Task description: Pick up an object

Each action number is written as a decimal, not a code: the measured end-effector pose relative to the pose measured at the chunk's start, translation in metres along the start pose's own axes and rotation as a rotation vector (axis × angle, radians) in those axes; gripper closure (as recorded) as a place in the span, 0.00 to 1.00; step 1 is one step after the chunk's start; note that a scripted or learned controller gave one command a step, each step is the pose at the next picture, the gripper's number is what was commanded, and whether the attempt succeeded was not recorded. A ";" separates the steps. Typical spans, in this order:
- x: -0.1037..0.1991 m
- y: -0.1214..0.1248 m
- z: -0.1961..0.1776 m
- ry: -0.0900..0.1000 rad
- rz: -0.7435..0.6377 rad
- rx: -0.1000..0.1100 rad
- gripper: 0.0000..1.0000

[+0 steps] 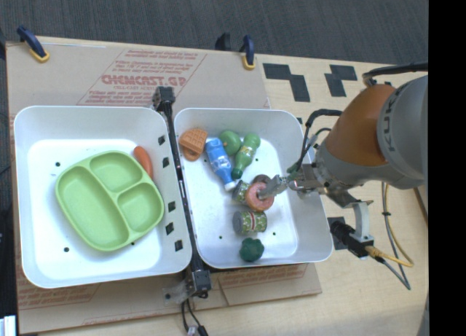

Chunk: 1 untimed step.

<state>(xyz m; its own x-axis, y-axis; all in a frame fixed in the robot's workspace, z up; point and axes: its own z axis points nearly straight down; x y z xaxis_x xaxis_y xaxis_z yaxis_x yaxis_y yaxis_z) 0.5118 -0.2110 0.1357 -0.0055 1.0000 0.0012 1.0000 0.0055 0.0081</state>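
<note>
I see the claw (271,187) low in the right bin (291,124), touching the pink ring (257,196); whether it is apart or clamped, I cannot tell. The can (250,221) just beside could get nudged, and the blue bottle (218,158) beyond could roll.

Green divided plate (109,200) fills the left bin (29,119); perhaps a carrot (143,159) beside it.

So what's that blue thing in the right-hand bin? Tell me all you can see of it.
The blue bottle looks like a small toy of glossy plastic, blue-bodied with a paler label patch and a whitish cap end. It lies on its side in the right bin, slanted, cap end toward the bin's middle. A waffle-like orange piece sits beside it at left, and green bottles lie close at right; whether they touch it, I cannot tell.
</note>
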 end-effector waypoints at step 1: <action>0.005 0.009 0.003 -0.002 -0.003 -0.005 0.00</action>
<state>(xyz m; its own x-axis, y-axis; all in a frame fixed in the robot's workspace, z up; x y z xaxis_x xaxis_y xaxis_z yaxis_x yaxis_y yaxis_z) 0.5207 -0.2057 0.1333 -0.0089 1.0000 -0.0007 0.9999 0.0089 0.0126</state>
